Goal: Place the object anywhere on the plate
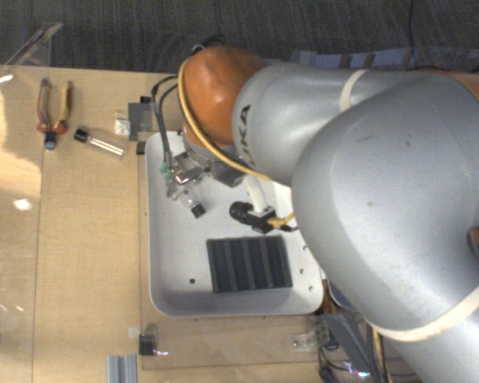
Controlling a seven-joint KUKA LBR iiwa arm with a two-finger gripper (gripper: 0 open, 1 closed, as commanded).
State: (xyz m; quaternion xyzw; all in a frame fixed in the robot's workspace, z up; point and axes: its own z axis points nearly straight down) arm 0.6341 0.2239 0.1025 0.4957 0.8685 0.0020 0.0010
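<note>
Camera view examined: we find the gripper (182, 175) low over the far end of the white bin (168, 286), under the grey arm (367, 174) that reaches in from the right. We cannot tell whether the gripper is open or closed, as its working end is small and partly masked by the wrist. We see no item held in it.

We judge the task unfinished. A black ribbed slab (248, 263) lies flat on the bin floor, well apart from the gripper on its near side. We take it to be the plate, and nothing rests on it. A small dark piece (196, 210) sits on the bin floor just beside the gripper, between it and the slab. We take this as the likely object, with reservation. If so, pick-up, carry and release onto the slab all remain.

Appearance of the piece: dark, compact, too small for shape or markings to be read.

Outside the bin, well apart from the gripper on its left, the desk (80, 254) carries red-handled pliers (52, 108) and a small clear tube (102, 143)
</note>
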